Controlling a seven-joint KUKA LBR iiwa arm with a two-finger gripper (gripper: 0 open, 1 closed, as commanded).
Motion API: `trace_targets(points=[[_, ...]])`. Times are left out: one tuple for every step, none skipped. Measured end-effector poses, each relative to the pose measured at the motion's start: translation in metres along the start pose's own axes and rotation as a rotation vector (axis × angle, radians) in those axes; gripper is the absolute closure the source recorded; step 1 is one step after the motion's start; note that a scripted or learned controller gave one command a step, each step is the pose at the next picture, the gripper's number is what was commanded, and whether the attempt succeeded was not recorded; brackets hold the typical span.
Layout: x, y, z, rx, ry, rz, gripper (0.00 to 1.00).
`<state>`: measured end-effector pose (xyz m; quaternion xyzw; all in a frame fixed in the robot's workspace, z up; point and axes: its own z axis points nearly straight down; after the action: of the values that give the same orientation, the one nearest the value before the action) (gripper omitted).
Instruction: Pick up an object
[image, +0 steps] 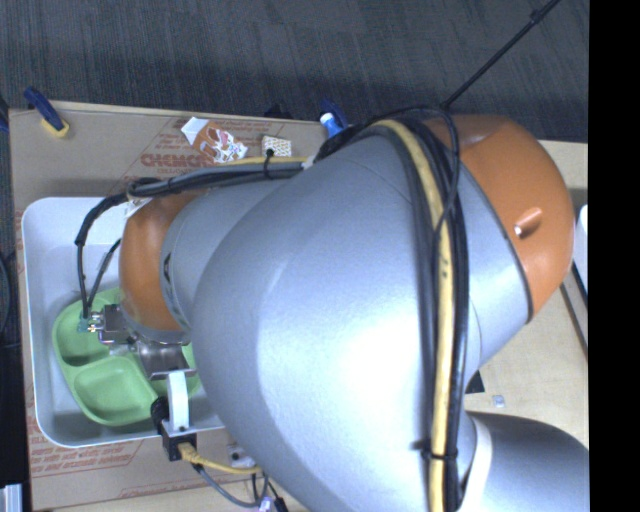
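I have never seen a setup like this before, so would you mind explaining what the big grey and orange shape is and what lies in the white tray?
The large grey shape is a robot arm, seen very close because the single camera hangs above the bench and looks down at a slant. The arm reaches in from the right of the picture, so it hides most of the scene. The orange parts are coloured bands on the arm, and black cables run along it.

On the left, the arm's wrist dips into a shallow white bin that sits on a cardboard-covered bench. In the bin lie green dish-like objects; how many is hard to tell, as the arm covers part of them. The claw sits below the wrist, hidden by the arm, so I cannot say whether anything is held.
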<state>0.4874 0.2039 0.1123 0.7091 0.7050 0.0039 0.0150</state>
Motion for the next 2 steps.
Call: trace_targets(points=[[0.004,-0.003,0.002,0.007,0.003,-0.006,0.00],[0.005,-0.002,-0.008,0.007,0.005,-0.008,1.00]])
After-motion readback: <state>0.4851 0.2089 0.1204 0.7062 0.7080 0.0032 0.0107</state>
